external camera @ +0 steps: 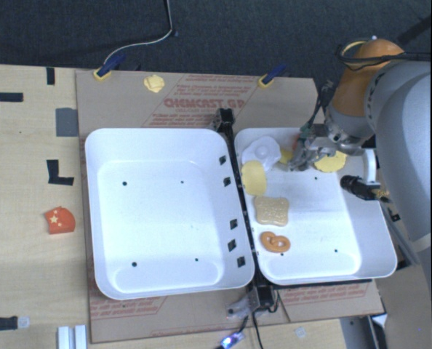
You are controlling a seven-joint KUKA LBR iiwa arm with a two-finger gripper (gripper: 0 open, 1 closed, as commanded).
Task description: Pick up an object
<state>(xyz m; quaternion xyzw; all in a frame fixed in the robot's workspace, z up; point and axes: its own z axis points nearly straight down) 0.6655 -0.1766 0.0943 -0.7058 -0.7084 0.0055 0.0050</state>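
The right bin (361,260) holds a pale yellow rounded piece (254,177), a tan bread slice (272,211), a brown pretzel (275,243), a white round lid-like object (262,151) and a flat yellow piece (331,163) near the back. My gripper (301,157) is low over the back of the right bin, between the white object and the flat yellow piece. A small orange bit shows just beside its fingers. Whether anything sits between the fingers is hidden.
The left bin (100,195) sits beside it, divided by black clips along the shared rim. A yellow scrap (154,83) lies on the cardboard behind the bins. A red object (61,220) rests on the bench at the far left.
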